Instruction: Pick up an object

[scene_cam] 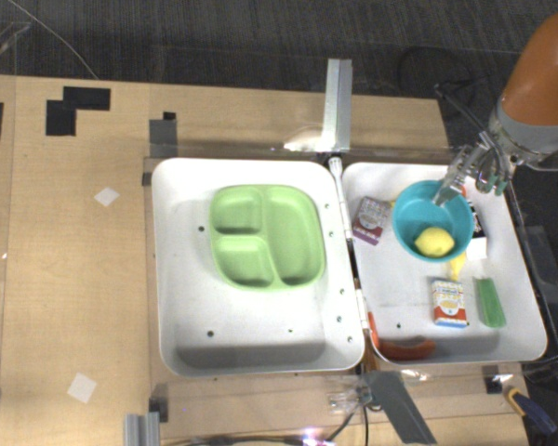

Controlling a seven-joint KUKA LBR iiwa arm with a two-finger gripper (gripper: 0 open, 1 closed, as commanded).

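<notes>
The gripper (460, 177) of the grey KUKA arm (539, 91) hangs over the far rim of a teal bowl (432, 216) in the right bin (521, 314). Its thin metal fingers (448, 186) slant down toward the bowl's upper edge, and one tip appears to touch or overlap the rim. Whether the fingers are spread or pressed together cannot be told from this angle, and nothing can be seen between them.

Inside the bowl, near its front wall, lies a yellow lemon-like fruit (435, 242), apart from the fingertips and nearer the camera than they are. Just left of the bowl rests a small purple-and-white packet (372, 219). In front of the bowl, toward the near edge of the bin, a small red-and-white carton (449, 303) stands beside a green stick-shaped object (489, 302), with a yellow piece (458, 268) between the carton and the bowl. A red-orange item (407, 347) lies against the bin's near left corner.

The left bin (181, 333) holds a light green divided tray (263, 235) with three compartments, set near its middle, well apart from the gripper. Both bins sit side by side on the wooden bench (65, 277).
</notes>
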